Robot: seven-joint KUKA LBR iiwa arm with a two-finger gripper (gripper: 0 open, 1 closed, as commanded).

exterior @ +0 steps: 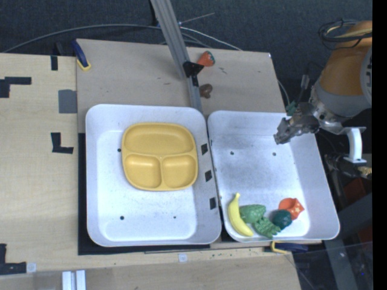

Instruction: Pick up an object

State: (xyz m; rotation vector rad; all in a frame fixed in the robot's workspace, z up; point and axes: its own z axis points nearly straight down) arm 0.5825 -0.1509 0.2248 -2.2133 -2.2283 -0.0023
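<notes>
In the right bin (260, 162), several toy foods lie along the near edge: a yellow banana (237, 217), a green leafy piece (254, 212), a dark green round piece (281, 219) and an orange-red piece (292, 206). My gripper (284, 135) hangs over the far right edge of that bin, well away from the food. Nothing shows between its dark fingers, and their gap is too small to read.
The left bin (103, 162) holds a yellow divided plate (159, 156). A grey pole (172, 35) rises from a clamp between the bins at the back. Small orange and brown bits (206, 58) lie on the bench behind the bins.
</notes>
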